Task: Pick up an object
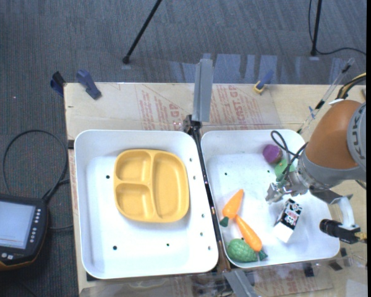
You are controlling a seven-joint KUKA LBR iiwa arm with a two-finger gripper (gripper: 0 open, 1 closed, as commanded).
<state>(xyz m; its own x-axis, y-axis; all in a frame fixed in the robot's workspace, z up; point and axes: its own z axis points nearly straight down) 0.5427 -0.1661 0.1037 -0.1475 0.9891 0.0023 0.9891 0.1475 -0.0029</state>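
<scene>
The hand (279, 190) hangs low in the right bin (309, 243), and whether it is released or clenched I cannot tell. Just beside it, toward the front, a small carton (289, 220) lies tilted on the bin floor. It looks light and stiff, with flat sides that suit a pinch across its narrow width. Further left lie two carrots (241, 218) and a green toy (242, 250); a purple toy (272, 153) sits behind. The left bin (89, 228) holds a yellow tray (151, 185).

Tray (152, 185) in left bin (93, 166); carrots (241, 218), carton (288, 220) in right bin (235, 144).
</scene>
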